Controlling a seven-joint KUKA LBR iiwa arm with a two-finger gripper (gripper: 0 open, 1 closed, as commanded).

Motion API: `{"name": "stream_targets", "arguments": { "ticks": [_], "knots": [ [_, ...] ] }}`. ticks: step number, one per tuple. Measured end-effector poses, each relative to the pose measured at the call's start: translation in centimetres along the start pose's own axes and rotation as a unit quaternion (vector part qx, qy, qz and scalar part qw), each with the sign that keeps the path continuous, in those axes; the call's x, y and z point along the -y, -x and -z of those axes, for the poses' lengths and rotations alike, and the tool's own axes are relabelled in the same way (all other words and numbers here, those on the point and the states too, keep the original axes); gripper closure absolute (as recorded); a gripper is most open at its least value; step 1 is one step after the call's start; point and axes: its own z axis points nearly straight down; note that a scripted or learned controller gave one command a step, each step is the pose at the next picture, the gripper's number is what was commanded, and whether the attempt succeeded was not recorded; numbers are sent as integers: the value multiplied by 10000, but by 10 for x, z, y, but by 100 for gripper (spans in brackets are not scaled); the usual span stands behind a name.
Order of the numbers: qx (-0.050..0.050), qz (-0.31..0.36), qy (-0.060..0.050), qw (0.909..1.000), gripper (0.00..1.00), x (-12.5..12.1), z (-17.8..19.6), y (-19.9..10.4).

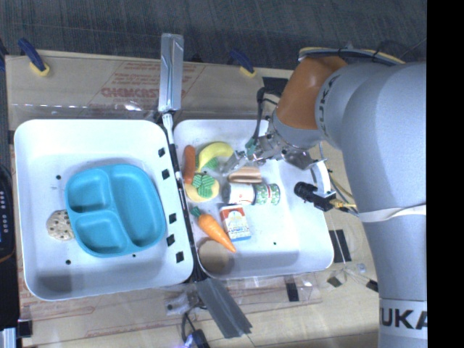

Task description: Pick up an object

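Camera view, arm: the grey arm [377,122] with its orange band is reaching in from the right and leaning over the right bin [308,249].
Camera view, gripper: the gripper [250,153] is hanging low over the upper middle of the right bin, just beside the banana [214,153] and above the hot dog [244,172].
Camera view, grasp state: I cannot tell whether it is released or clenched, since the tips are blurring into the clutter below; nothing is showing clearly as held.
Camera view, right bin contents: the banana, the hot dog, a can [254,193] lying on its side, a small red and white box [235,222], an orange carrot [214,228], a second carrot [189,162] against the left wall, a yellow-green corn piece [203,187] and a brown round thing [212,256] in the near corner.
Camera view, left bin: the left bin [32,143] is holding a blue divided plate [114,209], with a cookie [59,225] touching its left edge.
Camera view, likeliest target: the hot dog, judged by how it is lying closest under the gripper.
Handling judgement: it is looking like light, stiff toy plastic, smooth and likely slippery, not fragile.
Where to take hold: across its short width at mid-length, where the sides are running parallel.
Risk: the can and banana are crowding it, so a closing grip could be nudging them or slipping off.
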Motion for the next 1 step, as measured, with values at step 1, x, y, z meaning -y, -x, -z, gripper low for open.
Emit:
{"name": "stream_targets", "arguments": {
  "ticks": [1],
  "knots": [
    [7, 18, 8, 10000, 100, -1, 12, 0]
  ]
}}
